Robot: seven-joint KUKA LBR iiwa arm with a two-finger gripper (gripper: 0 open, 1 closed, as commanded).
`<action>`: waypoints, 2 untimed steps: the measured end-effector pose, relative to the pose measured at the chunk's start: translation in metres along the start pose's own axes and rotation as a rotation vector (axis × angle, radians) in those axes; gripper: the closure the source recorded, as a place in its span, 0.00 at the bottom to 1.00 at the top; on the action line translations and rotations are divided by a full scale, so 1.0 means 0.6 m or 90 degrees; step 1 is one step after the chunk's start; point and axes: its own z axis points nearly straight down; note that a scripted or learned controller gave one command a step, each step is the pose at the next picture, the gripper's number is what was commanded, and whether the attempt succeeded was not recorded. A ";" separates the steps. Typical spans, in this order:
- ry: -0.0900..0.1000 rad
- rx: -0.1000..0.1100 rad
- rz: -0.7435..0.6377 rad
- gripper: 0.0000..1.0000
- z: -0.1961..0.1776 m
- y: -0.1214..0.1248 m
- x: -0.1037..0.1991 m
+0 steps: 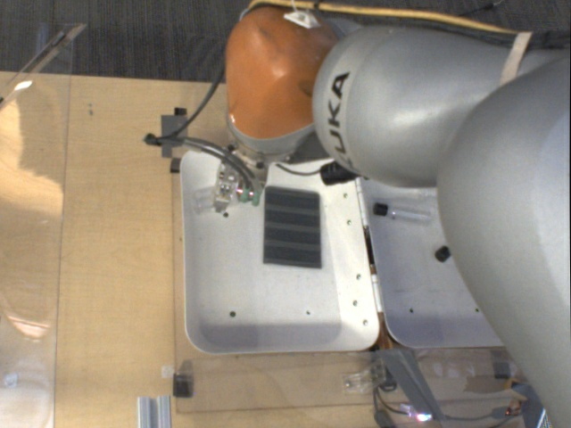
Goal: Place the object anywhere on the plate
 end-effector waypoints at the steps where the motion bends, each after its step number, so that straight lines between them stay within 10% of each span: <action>1: -0.004 -0.002 -0.238 1.00 -0.103 0.014 -0.066; 2: -0.003 -0.001 0.015 1.00 -0.080 0.021 -0.100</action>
